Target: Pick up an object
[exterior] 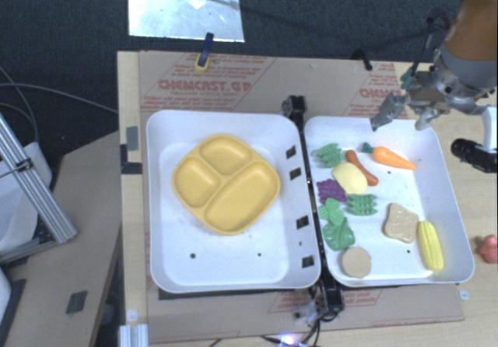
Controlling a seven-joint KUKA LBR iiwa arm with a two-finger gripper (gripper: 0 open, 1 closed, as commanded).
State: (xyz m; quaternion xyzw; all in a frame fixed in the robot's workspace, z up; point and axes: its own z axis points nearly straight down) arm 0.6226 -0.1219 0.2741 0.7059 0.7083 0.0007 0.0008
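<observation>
The right bin [447, 182] holds toy food: an orange carrot [392, 157], a yellow lemon-like piece [350, 177], a brown-red sausage [362, 167], purple grapes [331, 191], green leafy pieces [336, 226], a slice of bread [401, 222], a corn cob [430, 244] and a round tan cookie [356, 262]. My gripper [405, 115] hangs above the far edge of this bin, just beyond the carrot. Its fingers are spread apart with nothing between them.
The left bin [159, 182] carries a yellow three-part plate [226, 182]. A black clamp strip [307, 182] joins the two bins. A small red object [489, 247] lies outside the right bin. A blue-and-yellow tool [205, 53] rests on the far board.
</observation>
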